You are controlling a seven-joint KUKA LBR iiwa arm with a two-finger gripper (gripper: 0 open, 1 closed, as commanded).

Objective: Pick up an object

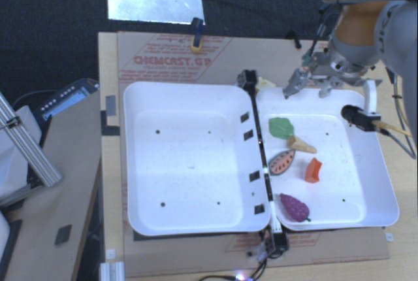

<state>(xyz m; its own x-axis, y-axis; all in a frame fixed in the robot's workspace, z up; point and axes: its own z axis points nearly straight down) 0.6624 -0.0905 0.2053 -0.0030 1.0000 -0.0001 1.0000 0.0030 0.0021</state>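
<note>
Camera view: right bin (375,198) with five toys; claw (292,86) state unclear.

Both bins, left (189,155) and right (339,201), are plain white, the left dotted with a few small dark spots. The right bin contains a green leaf-shaped piece (281,127), a tan cone (301,144), a watermelon slice (281,162) red with dark seeds and a green rim, an orange-red block (313,170), and a purple bumpy piece (294,208). The arm (382,5) is grey with an orange band. The board (176,57) beneath is tan with red lettering.
</note>
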